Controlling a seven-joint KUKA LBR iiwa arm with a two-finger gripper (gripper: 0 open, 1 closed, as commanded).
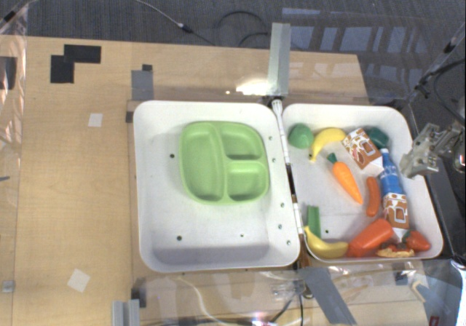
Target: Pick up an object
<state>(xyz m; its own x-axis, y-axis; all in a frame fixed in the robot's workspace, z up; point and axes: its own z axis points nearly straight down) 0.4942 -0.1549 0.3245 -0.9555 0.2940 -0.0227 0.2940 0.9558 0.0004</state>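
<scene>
**Nothing lifted yet: gripper waits at the right bin's edge**

On the left, the left bin (156, 193) carries a green tray (222, 161) with three compartments, lying flat near its middle. The divider between the bins runs just right of it.

Next comes the right bin (320, 204), where all the loose items lie. Along its top sit a green ball (299, 135), a banana (325, 140) touching it, and a small carton (362, 148). Below those an orange carrot (348, 181) lies at a slant, with a red sausage (373, 196) and a blue bottle (391, 185) beside it. A second carton (397, 209) rests under the bottle. Along the bottom edge are a second banana (325, 246) and a red pepper (371, 237).

Furthest right, the gripper (421, 157) hangs over the bin's right rim, near the bottle but apart from it. Its fingers look parted, with nothing between them.

By my reading, the pick has not begun: every item lies in the bin. Left to do: choose one, descend, close, lift. The bottle and the carton are nearest
</scene>
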